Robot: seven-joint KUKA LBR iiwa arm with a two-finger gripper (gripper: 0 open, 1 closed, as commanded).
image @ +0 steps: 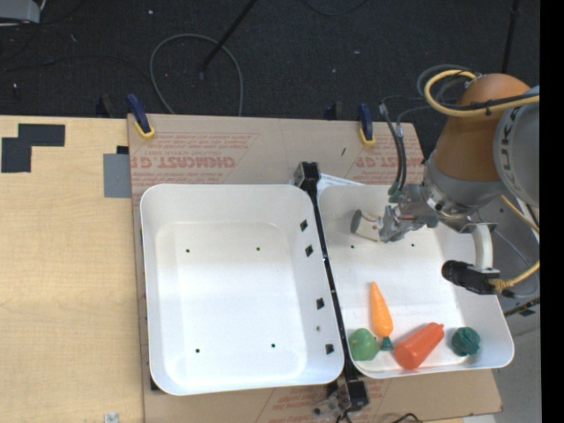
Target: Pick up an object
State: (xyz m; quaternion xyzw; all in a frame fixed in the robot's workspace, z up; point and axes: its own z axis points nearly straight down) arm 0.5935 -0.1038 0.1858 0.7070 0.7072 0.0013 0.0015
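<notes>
Nearest, along the right bin's [493, 359] front edge, lie the orange carrot [380, 310] and red pepper [418, 345]: light, stiff, smooth; I'd grip the carrot midway. Whether my pincer [374, 226] is wide or narrow, I cannot tell.

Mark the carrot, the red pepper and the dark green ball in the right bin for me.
carrot [380, 311], camera view, middle of its orange body
red pepper [419, 345], camera view, middle of its red body
dark green ball [464, 341], camera view, centre of its top
</notes>
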